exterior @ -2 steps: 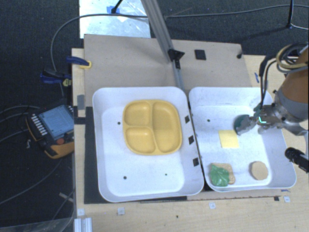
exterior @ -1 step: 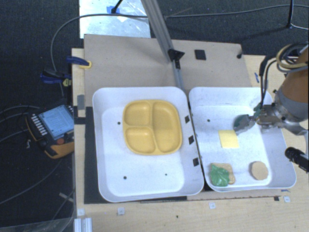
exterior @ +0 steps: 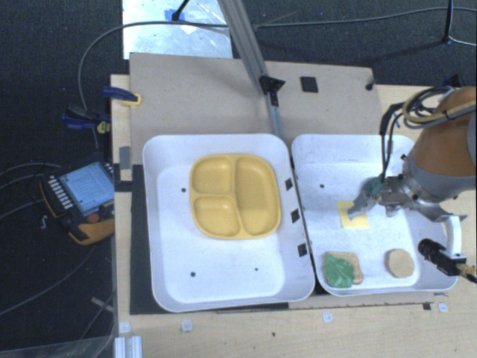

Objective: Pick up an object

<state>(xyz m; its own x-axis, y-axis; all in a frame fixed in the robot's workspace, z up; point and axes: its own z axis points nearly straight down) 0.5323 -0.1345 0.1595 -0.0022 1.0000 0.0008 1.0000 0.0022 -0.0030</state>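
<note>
The two-finger gripper (exterior: 363, 202) is lowered onto a flat yellow square piece (exterior: 353, 215); finger spread cannot be told. No writing is legible.

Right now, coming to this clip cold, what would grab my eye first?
Probably the yellow three-compartment plate, sitting alone in the left bin. Next, the grey and orange arm reaching in from the right, its pincer low over a flat yellow piece in the right bin. Near that bin's front edge lie a green-topped item and a round tan one.
</note>
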